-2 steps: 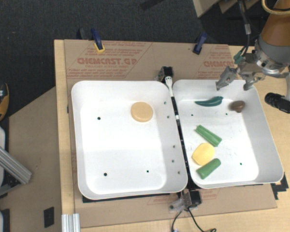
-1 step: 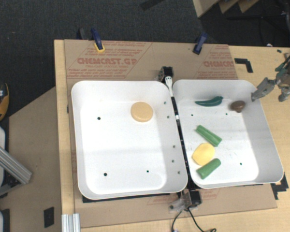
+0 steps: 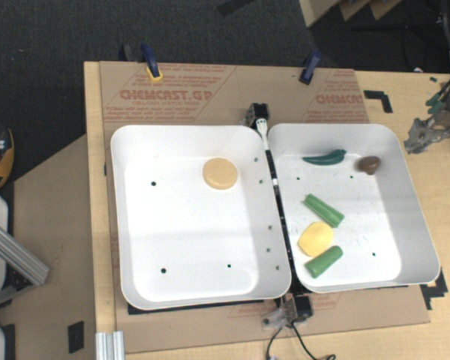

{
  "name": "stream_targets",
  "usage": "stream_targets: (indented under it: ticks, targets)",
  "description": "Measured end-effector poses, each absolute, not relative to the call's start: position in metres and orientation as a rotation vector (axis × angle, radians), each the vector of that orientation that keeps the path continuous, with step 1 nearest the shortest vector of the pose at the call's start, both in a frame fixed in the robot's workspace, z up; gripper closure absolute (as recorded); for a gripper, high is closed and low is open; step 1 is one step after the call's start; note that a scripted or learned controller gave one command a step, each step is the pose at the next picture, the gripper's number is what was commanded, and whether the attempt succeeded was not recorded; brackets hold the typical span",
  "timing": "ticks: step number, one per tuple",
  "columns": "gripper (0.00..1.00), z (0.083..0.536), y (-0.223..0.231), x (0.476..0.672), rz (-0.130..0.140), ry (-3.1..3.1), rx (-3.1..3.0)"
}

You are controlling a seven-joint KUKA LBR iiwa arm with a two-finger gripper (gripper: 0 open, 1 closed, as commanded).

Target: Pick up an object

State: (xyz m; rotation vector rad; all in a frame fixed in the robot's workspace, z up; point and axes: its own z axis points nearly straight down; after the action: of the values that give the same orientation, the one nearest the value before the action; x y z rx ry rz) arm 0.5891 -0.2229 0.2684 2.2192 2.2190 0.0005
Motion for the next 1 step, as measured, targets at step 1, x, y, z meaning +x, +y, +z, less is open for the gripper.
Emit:
stream_targets:
  ticks: [1]
  targets:
    - [1.0,0.3334,-0.2131,0.4829,0.001,2.217,2.227]
